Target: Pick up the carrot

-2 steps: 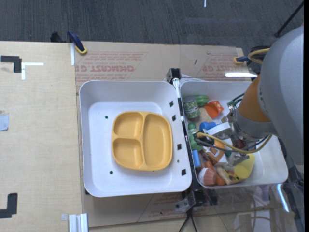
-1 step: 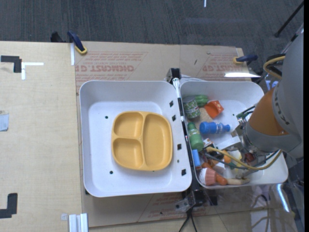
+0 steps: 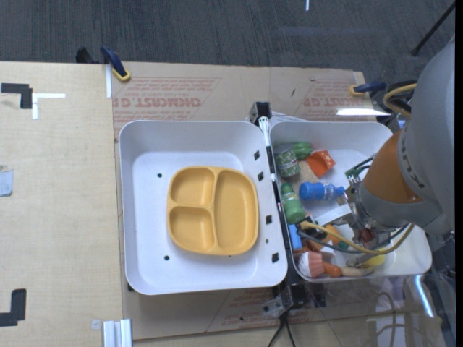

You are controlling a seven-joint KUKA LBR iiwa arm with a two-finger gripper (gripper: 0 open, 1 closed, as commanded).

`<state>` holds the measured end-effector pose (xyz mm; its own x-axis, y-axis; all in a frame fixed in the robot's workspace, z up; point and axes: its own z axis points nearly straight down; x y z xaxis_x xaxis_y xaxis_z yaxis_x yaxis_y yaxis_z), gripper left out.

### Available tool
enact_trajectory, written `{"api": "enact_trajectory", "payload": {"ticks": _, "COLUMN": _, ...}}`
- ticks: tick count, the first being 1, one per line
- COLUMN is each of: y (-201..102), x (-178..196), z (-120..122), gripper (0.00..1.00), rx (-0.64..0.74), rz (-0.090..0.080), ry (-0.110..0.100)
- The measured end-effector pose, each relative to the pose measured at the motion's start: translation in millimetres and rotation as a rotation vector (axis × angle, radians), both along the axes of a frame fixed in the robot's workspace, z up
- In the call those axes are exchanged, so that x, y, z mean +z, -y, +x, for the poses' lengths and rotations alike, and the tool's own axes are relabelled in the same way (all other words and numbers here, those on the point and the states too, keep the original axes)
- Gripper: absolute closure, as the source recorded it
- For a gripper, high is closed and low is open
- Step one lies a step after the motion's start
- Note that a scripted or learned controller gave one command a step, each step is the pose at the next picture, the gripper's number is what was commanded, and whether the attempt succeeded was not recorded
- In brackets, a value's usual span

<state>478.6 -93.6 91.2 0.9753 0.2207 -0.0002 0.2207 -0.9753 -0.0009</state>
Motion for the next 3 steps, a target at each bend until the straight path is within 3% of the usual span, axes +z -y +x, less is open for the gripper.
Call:
{"api": "enact_trajectory", "payload": {"ticks": 2, "y": 8.2, "x": -0.7, "z": 9.2, "gripper": 0.00, "rx": -0.017, "rz": 0.001, "ry": -0.005}}
{"api": "enact_trajectory", "payload": {"ticks": 3, "y": 8.8, "x": 7.5, "z": 9.9, "gripper": 1.00, "rx": -0.012, "rz": 0.004, "ry": -0.007}}
